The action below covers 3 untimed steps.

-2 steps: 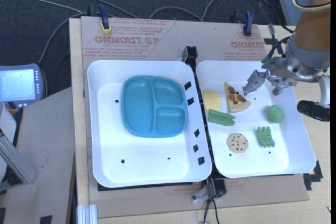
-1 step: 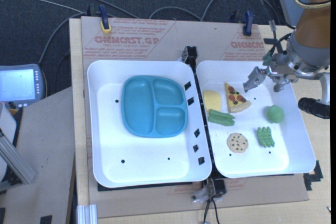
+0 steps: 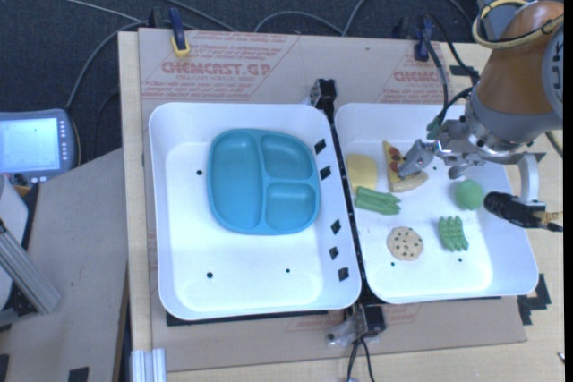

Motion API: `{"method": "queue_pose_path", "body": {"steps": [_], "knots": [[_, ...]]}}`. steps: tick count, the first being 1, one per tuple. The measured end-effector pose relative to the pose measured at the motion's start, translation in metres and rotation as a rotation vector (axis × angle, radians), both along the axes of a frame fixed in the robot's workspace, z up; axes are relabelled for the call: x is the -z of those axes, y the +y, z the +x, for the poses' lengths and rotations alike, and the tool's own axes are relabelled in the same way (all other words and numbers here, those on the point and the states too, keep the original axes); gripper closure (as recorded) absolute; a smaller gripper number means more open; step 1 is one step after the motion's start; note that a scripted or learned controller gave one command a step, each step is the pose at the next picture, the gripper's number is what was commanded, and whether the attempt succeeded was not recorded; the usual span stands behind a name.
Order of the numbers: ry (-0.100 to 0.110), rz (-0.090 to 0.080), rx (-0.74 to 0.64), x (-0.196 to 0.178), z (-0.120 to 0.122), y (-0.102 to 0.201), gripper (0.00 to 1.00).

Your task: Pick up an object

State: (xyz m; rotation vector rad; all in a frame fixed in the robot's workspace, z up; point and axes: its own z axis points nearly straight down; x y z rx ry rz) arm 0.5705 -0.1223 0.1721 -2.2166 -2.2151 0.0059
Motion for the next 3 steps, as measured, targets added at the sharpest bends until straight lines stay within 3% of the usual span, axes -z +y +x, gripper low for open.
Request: {"method": "queue_pose_path", "body": {"steps": [2, 3], "knots": [[-0.002, -0.001, 0.000, 0.089, 0.004, -0.008, 0.00], [-0.006, -0.001, 0.000, 0.076, 0.005, -0.008, 1.00]]}}
